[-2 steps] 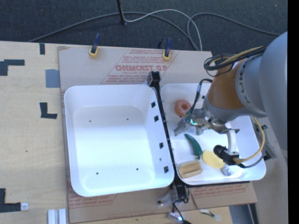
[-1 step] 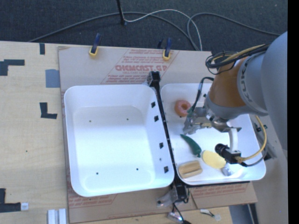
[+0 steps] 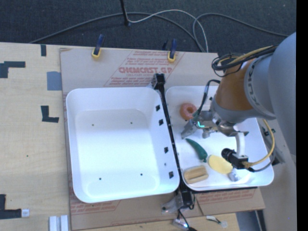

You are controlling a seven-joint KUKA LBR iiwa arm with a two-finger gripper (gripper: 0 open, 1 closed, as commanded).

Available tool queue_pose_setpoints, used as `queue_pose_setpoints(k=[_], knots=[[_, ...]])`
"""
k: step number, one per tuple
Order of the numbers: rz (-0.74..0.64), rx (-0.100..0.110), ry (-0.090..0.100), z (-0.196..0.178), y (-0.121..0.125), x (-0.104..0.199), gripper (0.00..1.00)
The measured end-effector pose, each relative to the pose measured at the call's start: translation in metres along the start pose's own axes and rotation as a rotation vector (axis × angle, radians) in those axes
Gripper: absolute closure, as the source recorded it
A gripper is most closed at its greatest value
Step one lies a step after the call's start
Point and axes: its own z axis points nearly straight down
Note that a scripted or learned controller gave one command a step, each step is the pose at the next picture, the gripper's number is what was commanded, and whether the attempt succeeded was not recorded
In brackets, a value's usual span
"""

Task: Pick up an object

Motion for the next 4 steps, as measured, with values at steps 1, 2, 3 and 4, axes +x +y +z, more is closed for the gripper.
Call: queue_pose_setpoints(k=[1, 2, 3, 4], knots=[[0.001, 0.001, 0.000, 0.019, -0.041, 0.002, 0.00], [0.000, 0.000, 0.000, 0.008, -0.040, 0.003, 1.00], [0.000, 0.000, 0.000, 0.009, -0.040, 0.003, 0.00], [0.001, -0.001, 0.000, 0.019, -0.058, -0.012, 0.00]])
